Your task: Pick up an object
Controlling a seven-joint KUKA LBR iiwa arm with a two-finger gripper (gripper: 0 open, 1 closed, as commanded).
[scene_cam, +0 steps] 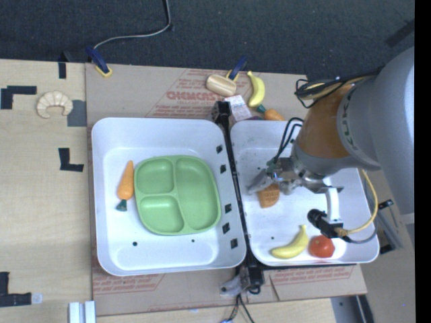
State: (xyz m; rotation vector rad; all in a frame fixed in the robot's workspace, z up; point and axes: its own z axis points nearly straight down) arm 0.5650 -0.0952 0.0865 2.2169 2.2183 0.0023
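In the right bin (256,140) my gripper (267,182) hangs low over the bin's left half, reaching in from the right. A small orange-brown piece of food (269,197) lies directly beneath its fingertips, touching or nearly touching them. I cannot tell whether the fingers are closed on it. A yellow banana (291,245) and a red tomato (322,246) lie near the bin's front edge, clear of the gripper.
The left bin (108,153) holds a green divided plate (178,194) and a carrot (126,182) beside it. Behind the bins lie a bread roll (220,84), a second banana (256,90) and a small packet (237,106). A croissant (54,103) sits far left.
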